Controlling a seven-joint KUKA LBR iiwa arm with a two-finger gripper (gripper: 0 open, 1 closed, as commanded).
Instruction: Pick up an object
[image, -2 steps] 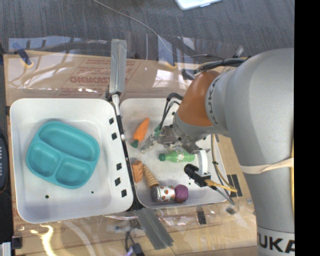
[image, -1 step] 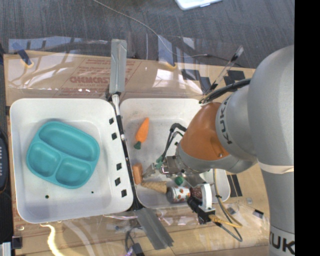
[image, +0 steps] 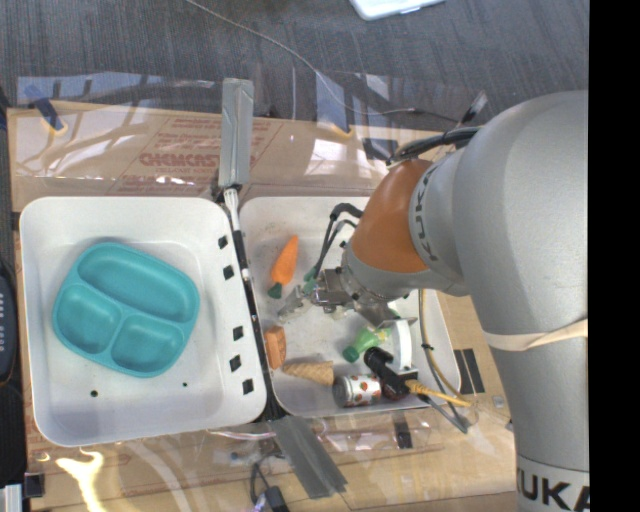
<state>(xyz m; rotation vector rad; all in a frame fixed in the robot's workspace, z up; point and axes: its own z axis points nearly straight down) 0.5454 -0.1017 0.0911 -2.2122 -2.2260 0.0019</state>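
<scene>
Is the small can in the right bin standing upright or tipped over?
Tipped over. The can lies on its side near the right bin's front wall, its round end facing left, beside the cone.

Arm (image: 500, 230) is covering much of the right bin (image: 262, 215), its far right rim included. Claw (image: 325, 293) is sitting mostly under the wrist, finger state unreadable. Arm base is running off the bottom edge. Small items near the can (image: 358, 390) are overlapping, hard to identify.
</scene>
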